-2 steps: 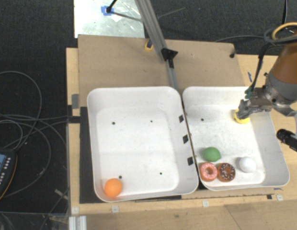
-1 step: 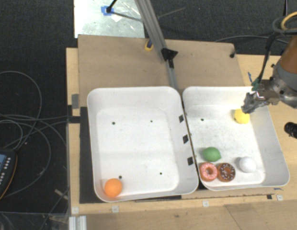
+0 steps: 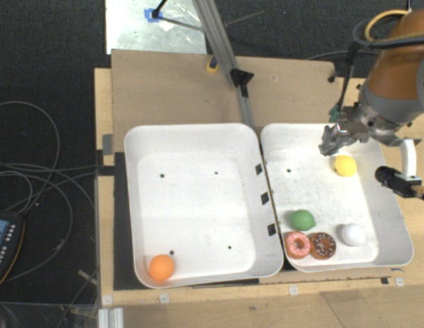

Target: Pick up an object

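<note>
My gripper (image 3: pixel 330 144) hangs over the back of the right bin (image 3: pixel 321 190), just up and left of a yellow lemon-like object (image 3: pixel 345 165). Nothing shows between its fingers. Along the right bin's front lie a green round object (image 3: pixel 301 219), a pink-frosted doughnut (image 3: pixel 297 244), a brown sprinkled doughnut (image 3: pixel 323 245) and a white ball (image 3: pixel 352 234). An orange ball (image 3: pixel 161 267) rests in the front left corner of the left bin (image 3: pixel 191 183).
A grey pole (image 3: pixel 222 43) slants across the bench behind the bins, ending near their shared back edge. Clips (image 3: pixel 264 197) join the two bins along the middle wall. Cables and a handheld pendant (image 3: pixel 3 241) lie on the floor at left.
</note>
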Robot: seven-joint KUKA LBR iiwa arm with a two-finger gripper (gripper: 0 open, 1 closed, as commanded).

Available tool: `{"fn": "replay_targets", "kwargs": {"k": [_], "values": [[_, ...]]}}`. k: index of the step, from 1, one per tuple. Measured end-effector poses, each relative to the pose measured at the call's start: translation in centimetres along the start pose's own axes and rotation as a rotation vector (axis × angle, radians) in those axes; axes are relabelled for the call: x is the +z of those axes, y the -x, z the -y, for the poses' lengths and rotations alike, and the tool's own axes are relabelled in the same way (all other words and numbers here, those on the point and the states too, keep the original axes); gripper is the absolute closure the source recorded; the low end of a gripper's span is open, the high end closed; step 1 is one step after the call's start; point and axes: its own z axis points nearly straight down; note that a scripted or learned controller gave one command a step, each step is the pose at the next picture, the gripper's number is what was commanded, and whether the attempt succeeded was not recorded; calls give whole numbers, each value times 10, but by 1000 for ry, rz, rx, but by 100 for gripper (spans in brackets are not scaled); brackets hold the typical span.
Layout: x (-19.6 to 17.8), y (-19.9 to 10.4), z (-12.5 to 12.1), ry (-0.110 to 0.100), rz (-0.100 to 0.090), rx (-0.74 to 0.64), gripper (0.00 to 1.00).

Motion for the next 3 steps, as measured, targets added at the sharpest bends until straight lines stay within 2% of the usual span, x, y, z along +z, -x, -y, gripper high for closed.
{"fn": "replay_targets", "kwargs": {"k": [1, 3], "values": [[15, -49, -15, -1, -1, 0, 100], [1, -149, -52, 1, -2, 0, 100]]}}
